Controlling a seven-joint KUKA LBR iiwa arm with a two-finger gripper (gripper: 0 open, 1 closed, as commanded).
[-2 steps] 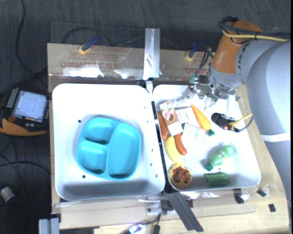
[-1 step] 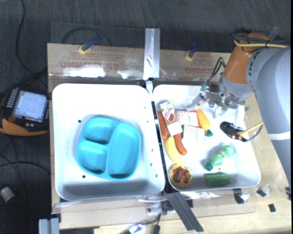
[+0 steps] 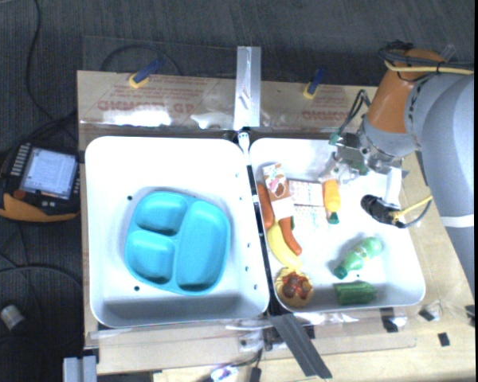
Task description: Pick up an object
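My gripper [image 3: 344, 162] hangs over the back right part of the right bin [image 3: 406, 253], below the orange band [image 3: 389, 102] of the arm. Just in front of it and to its left lies an orange carrot-like toy [image 3: 331, 198] with a green tip. Farther forward are a green bottle [image 3: 357, 258] and a dark green cucumber-like piece [image 3: 355, 294]. Along the bin's left side lie a yellow banana [image 3: 279, 245], a reddish sausage [image 3: 264, 204], a small printed carton [image 3: 303, 194] and a round brown item [image 3: 295, 286]. Nothing shows in the gripper.
The left bin [image 3: 111, 173] holds a blue divided plate [image 3: 178, 239]. A black part with a yellow cable [image 3: 380, 208] sticks out from the arm over the right bin. A handheld device [image 3: 44, 173] lies on the floor at the left.
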